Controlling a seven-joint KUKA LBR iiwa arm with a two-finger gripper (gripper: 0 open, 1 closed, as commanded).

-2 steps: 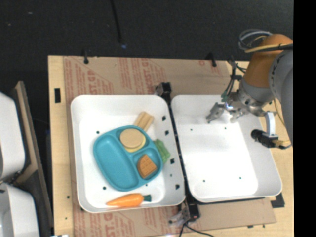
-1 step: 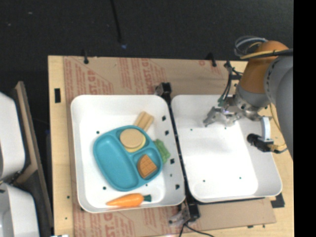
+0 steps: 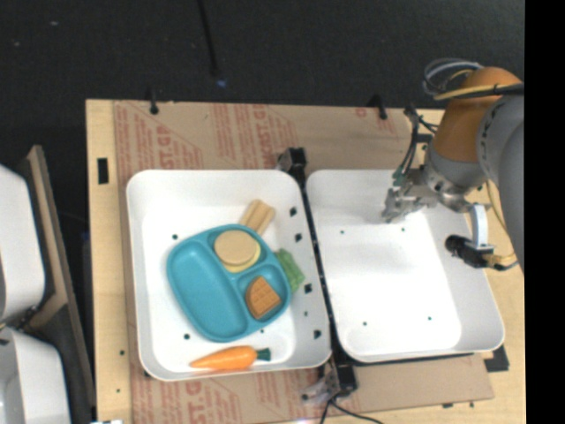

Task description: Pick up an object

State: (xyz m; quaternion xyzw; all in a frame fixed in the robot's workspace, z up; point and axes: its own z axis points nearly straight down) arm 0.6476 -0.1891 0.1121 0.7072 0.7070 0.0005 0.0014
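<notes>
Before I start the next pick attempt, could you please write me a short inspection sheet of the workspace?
Surface: bench bearing left bin and right bin, side by side.
Job's things: in the left bin, blue tray carrying round cracker and brown waffle piece; carrot near the front wall; wooden block and green piece by the tray.
Clutter: nothing seen.
Grippers: gripper over the right bin's back part, nothing seen in it.
Cables: cable loops above the wrist.
Surroundings: dark floor.

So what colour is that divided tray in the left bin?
Light blue, a turquoise shade; the divided tray shows clearly in the camera view.
</notes>
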